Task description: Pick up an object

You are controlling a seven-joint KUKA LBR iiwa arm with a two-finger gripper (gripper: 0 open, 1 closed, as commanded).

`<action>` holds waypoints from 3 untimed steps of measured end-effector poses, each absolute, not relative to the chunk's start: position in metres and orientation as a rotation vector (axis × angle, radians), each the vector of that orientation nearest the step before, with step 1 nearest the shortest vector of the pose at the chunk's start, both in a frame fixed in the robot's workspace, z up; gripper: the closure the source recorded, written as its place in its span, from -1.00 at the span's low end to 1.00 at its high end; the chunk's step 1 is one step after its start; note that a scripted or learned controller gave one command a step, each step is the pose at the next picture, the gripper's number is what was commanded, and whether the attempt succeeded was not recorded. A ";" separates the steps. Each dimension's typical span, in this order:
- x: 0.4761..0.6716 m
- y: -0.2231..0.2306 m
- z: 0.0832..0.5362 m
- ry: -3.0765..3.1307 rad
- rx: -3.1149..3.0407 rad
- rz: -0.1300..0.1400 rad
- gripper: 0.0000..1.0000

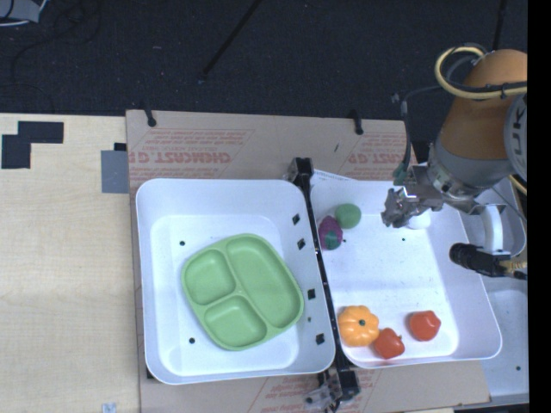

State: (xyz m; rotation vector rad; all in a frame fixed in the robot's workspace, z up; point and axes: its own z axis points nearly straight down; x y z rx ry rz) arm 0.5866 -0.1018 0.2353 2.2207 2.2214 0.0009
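Hovering over right bin (482,317): pincer (403,211), finger state unclear; round green ball (349,215) beside purple-magenta toy (330,231).

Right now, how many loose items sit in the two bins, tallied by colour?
Green: 2, the divided plate in the left bin and a small ball in the right bin
Purple: 1
Orange: 1, the pumpkin-shaped piece
Red: 2
Total: 6
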 end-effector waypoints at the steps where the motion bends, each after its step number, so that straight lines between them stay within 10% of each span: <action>1: 0.581 -0.044 0.242 2.230 2.219 0.000 1.00; 3: 0.581 0.070 0.223 2.230 2.220 -0.005 1.00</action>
